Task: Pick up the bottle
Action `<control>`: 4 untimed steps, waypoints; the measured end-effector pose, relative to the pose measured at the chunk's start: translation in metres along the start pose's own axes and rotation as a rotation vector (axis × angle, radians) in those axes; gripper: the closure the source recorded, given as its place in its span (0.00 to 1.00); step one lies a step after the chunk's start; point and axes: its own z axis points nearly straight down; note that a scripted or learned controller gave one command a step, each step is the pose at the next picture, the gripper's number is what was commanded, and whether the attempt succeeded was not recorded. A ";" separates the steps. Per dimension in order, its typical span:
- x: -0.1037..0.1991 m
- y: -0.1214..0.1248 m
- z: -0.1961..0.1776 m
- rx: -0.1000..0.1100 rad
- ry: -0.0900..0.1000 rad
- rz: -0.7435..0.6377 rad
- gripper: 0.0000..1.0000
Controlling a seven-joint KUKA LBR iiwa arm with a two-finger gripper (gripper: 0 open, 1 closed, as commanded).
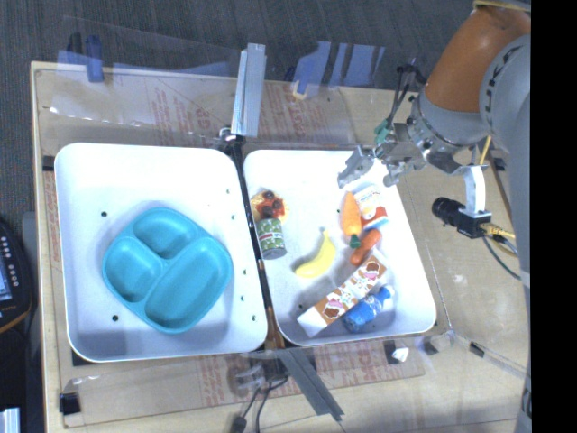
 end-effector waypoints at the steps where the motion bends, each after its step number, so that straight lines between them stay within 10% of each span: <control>1: -0.004 0.048 0.021 -0.005 -0.003 -0.206 0.00; 2: -0.003 0.049 0.010 -0.005 -0.004 -0.214 1.00; 4: -0.007 -0.081 -0.082 -0.007 -0.007 -0.800 1.00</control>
